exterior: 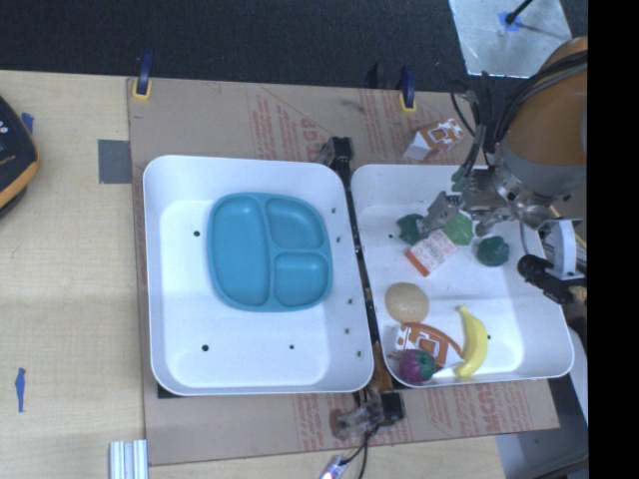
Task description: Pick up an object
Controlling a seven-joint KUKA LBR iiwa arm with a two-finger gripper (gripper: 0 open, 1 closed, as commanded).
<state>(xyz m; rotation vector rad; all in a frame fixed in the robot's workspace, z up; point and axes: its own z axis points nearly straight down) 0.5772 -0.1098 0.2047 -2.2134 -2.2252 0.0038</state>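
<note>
Sitting nearest: purple toy (412,366) and banana (473,341) at right bin (529,362) front edge. Hovering over green pieces (454,230) and red-white packet (431,254) near back: gripper (461,211). Fingers: unable to tell. Suggesting centring on one item, avoiding neighbours before descending.

Red-and-white packet (432,255) lies flat, tilted, in right bin (539,362) (beside green items); unheld.
</note>
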